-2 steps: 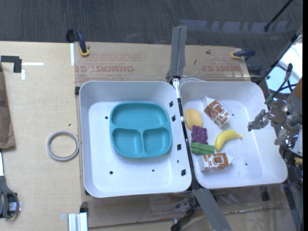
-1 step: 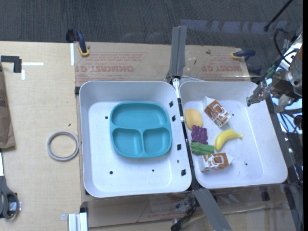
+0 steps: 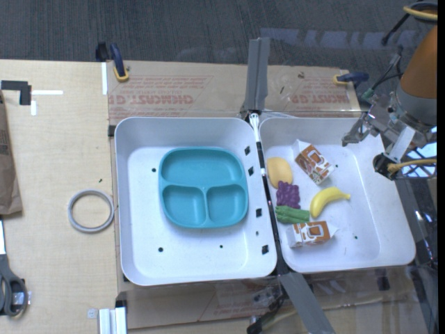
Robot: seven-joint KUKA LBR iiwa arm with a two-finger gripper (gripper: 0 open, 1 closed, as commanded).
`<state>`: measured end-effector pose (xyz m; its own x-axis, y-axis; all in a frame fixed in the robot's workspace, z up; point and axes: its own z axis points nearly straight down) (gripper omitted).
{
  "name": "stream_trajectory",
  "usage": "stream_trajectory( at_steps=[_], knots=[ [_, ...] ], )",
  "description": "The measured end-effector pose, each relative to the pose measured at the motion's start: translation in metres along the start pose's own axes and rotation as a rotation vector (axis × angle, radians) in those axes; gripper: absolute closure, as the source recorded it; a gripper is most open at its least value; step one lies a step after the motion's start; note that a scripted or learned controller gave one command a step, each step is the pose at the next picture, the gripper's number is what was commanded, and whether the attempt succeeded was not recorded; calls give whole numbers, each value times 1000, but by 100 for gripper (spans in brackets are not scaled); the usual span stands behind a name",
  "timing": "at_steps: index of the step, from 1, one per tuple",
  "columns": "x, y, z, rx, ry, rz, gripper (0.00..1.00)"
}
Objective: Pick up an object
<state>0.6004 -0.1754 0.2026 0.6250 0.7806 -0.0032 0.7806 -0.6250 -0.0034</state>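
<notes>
Nothing picked up yet: banana [image 3: 329,200] lying in right bin [image 3: 389,245], gripper [image 3: 389,145] above bin's far right edge; finger state impossible to tell.

The grey KUKA arm with the orange band [image 3: 421,75] reaches in at the right edge, high in the view. Its two-finger metal gripper [image 3: 379,141] points down and leftward.

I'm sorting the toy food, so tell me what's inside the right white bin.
The right white bin holds a yellow banana, a yellow lemon, purple grapes, a green pod and two brown-and-white cartons. Whatever lies beneath them is covered.
</notes>
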Motion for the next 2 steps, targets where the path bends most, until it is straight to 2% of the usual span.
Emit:
stream_trajectory(
  at_steps=[1,2],
  knots=[
    [15,40,-67,-4,0,-408,0],
    [25,29,-30,0,0,-59,0]
  ],
)
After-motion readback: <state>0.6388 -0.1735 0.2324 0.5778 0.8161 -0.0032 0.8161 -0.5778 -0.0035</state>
